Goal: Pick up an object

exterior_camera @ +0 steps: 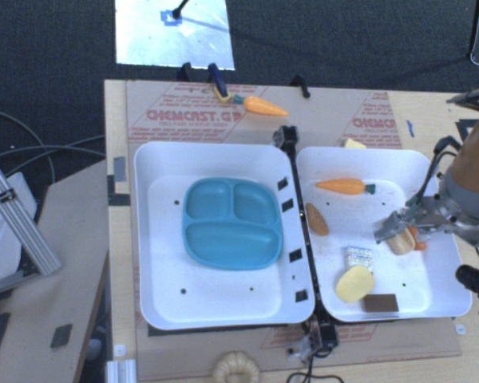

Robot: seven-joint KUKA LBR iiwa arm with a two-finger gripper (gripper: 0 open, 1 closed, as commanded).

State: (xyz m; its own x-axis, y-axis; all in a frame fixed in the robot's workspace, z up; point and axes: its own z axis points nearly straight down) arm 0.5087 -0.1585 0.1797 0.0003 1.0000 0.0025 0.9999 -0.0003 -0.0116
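The right bin (441, 292) holds several small things: an orange carrot (345, 186) at the back, a brown oval piece (317, 220) by the left wall, a small white packet (358, 256), a yellow round piece (354, 284) and a dark brown block (380, 302) at the front. A tan lump (401, 245) with an orange bit beside it lies on the right side. My gripper (394, 230) hangs low right over that tan lump, touching or almost touching its top. The arm comes in from the right edge.
In the left bin (148, 238) lies a blue divided plate (230, 223). A second carrot (261, 106) rests on the cardboard behind the bins, and a pale yellow piece (354, 144) sits behind the right bin. Black clips run along the wall between the bins.
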